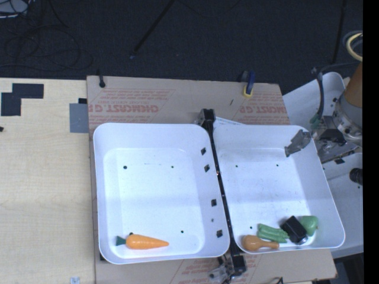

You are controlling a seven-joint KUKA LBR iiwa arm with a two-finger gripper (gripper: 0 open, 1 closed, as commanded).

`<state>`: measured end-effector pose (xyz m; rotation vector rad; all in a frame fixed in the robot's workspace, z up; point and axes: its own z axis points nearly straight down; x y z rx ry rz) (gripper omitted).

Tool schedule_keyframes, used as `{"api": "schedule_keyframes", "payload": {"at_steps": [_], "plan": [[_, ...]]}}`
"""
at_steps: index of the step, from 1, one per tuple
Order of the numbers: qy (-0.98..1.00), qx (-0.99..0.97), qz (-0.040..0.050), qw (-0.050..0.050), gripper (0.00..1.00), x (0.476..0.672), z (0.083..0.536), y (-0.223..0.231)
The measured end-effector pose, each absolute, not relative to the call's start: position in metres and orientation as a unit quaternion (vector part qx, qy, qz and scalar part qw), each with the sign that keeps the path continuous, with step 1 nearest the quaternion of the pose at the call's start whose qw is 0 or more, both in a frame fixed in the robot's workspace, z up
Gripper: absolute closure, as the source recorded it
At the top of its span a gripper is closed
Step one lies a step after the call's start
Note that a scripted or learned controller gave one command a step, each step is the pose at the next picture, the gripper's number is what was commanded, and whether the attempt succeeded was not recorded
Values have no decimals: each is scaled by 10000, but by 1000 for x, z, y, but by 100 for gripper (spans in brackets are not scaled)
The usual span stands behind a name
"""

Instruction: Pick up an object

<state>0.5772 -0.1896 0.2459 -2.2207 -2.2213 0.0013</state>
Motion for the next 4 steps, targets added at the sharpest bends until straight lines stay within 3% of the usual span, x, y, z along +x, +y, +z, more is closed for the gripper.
{"api": "schedule_keyframes", "payload": {"at_steps": [1, 2, 3, 4], "plan": [[-7091, -7051, 10, 31, 0, 600, 80, -120], [-7067, -7075, 11, 16, 100, 600, 97, -125], [-7062, -7080, 13, 18, 0, 600, 97, -125], [-7085, -7057, -11, -8, 0, 646, 125, -88]]}}
